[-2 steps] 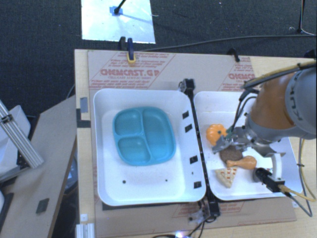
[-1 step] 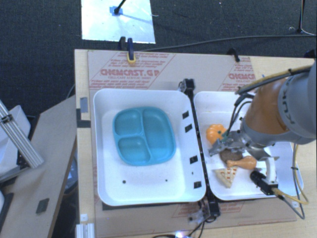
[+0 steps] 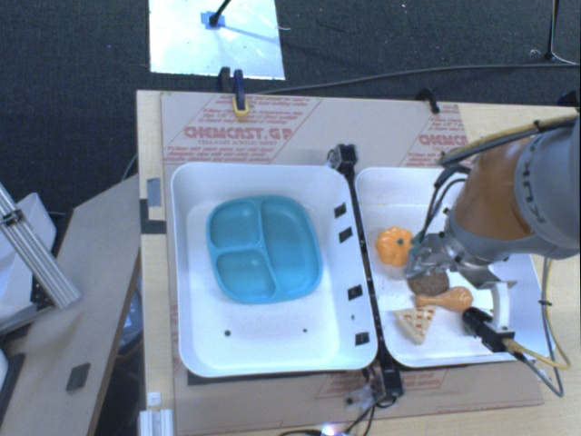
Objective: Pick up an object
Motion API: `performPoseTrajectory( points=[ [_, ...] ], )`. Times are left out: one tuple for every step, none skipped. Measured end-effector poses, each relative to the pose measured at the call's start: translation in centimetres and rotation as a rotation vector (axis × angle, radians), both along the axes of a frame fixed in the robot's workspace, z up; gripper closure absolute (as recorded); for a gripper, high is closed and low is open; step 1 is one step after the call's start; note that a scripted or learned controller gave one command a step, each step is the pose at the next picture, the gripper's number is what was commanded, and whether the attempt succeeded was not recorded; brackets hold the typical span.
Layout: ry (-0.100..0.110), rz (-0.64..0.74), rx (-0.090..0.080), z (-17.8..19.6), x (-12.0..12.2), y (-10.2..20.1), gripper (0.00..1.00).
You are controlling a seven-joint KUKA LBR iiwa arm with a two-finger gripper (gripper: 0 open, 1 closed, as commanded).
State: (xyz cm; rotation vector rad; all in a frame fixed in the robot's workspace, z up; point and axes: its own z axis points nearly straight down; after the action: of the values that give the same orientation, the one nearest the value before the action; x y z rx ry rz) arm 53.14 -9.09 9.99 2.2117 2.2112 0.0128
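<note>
So the arm (image 3: 508,198) is reaching in from the right and is down in the right bin (image 3: 399,184), with the gripper (image 3: 425,263) sitting low among the toy food. Can't tell from this angle whether it's wide or narrow, the wrist hides that part.

Stuff in that bin: a little orange pumpkin (image 3: 394,244) just left of the gripper, a brown piece (image 3: 428,283) right under it, a drumstick-looking thing (image 3: 445,300) touching the brown one, and a waffle-ish wedge (image 3: 416,322) a bit closer to the front edge. The left bin (image 3: 263,343) has a blue divided plate (image 3: 264,248) in it.

Best guess is it's going for the brown piece or the pumpkin. Everything is packed close together, so the trick is coming straight down on one item, centred, without nudging the neighbours. The pumpkin is round and could roll away; the brown piece lies flatter but is jammed against the drumstick. Close firmly, lift straight up, slowly.
</note>
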Motion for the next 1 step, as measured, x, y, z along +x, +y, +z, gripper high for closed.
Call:
performPoseTrajectory(
  points=[
    [0.009,0.004,0.003,6.12,0.84,-0.26,1.00]
  ],
)
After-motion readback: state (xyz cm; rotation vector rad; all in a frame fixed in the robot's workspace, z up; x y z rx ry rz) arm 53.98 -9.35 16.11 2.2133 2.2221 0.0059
